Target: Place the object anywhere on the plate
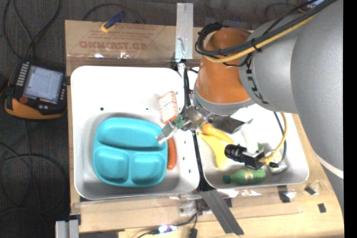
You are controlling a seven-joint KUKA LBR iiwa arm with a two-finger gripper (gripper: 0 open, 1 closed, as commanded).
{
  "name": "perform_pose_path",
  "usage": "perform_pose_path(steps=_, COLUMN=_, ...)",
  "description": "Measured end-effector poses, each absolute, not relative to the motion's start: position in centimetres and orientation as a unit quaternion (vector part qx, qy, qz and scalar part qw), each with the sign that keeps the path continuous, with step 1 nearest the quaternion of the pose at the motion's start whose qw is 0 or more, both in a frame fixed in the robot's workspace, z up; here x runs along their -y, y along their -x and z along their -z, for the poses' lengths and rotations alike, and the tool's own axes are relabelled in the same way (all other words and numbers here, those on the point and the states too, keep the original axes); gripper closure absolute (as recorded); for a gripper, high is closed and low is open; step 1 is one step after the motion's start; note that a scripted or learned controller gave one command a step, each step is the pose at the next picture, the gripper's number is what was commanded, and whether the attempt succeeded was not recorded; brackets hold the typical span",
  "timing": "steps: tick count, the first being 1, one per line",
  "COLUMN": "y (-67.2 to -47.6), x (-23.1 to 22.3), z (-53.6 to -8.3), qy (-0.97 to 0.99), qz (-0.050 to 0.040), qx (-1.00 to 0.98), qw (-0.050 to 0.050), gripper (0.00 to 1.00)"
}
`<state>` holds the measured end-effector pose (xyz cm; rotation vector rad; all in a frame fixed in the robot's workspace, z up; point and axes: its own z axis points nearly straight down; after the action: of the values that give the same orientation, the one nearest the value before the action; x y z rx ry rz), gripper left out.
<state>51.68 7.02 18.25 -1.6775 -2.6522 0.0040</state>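
One pincer [172, 130] hangs over the left bin [111, 81] by the divided blue plate's [131, 151] right rim, its grip impossible to make out (too small here), with the small orange-and-white packet [168, 106] just above it and the orange carrot [171, 155] just below, beside the plate.

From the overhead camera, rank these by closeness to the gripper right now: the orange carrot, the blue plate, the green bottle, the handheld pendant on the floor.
From the gripper:
1. Orange carrot, just below it in the left bin.
2. Blue plate, to its left, same bin.
3. Green bottle, right bin, lower edge.
4. Handheld pendant, far left, off the bench.
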Motion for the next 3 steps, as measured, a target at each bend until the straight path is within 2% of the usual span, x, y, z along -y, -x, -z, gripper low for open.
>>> perform_pose_path(steps=1, y=-51.9, x=-5.7, z=-21.0, qy=0.536, qz=-0.0010, qx=0.844, qw=0.001, gripper=0.00)
perform_pose_path(steps=2, y=-51.9, x=-5.8, z=-21.8, qy=0.536, qz=-0.0015, qx=0.845, qw=0.002, gripper=1.00)
perform_pose_path(steps=3, y=-52.7, x=-13.2, z=-16.6, qy=0.455, qz=-0.0013, qx=0.891, qw=0.001, gripper=1.00)
